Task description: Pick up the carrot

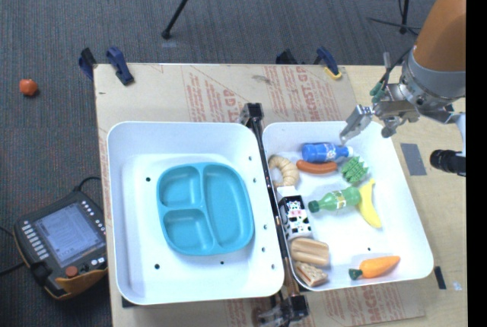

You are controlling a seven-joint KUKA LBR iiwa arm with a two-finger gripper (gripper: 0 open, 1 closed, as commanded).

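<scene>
The carrot (378,266), orange with a green stub at its left end, lies flat in the front right corner of the right bin (415,230). My gripper (371,125) hangs over that bin's back right edge, far behind the carrot. Its two fingers are spread open and nothing sits between them. The pale left finger (353,123) points down toward a blue bottle (323,151).
The right bin also holds a red sausage (317,166), a green leafy piece (354,169), a green bottle (336,201), a banana (370,205), a milk carton (296,216), bread pieces (310,251) and a pastry (285,168). A blue divided plate (205,207) lies in the left bin (125,166).
</scene>
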